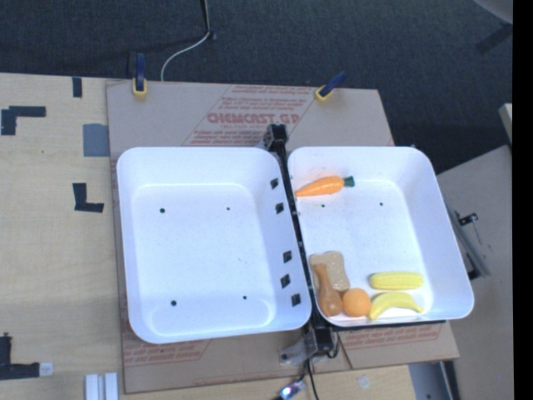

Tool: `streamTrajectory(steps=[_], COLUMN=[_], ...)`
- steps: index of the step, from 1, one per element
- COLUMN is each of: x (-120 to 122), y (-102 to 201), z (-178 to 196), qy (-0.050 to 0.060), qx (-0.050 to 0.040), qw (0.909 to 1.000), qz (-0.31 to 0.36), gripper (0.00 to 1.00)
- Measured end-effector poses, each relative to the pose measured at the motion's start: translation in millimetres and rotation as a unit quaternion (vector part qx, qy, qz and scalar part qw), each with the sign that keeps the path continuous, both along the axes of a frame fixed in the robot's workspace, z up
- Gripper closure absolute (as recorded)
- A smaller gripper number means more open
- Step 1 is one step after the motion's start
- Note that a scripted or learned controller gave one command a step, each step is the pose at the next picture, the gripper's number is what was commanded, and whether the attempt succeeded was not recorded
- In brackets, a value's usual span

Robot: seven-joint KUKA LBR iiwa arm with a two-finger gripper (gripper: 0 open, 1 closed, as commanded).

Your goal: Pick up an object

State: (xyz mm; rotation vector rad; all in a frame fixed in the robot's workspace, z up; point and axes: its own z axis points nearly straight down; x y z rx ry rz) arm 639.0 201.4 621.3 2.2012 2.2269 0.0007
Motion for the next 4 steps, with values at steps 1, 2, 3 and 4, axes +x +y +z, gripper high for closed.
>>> streamTrajectory(steps=[1,2,3,4], x=[1.0,2.2,3.7,5.4], y=[1.0,2.0,3.0,4.1], z=[9.8,19.4,29.1,38.8], qy=[-0.006,-0.013,-0.022,-0.032], qx=[0.0011,0.0026,0.0046,0.0068], qw=[1.0,0.9999,0.9997,0.9995], qz=[-0.001,-0.002,-0.002,-0.002], gripper=[1.0,1.0,1.0,1.0])
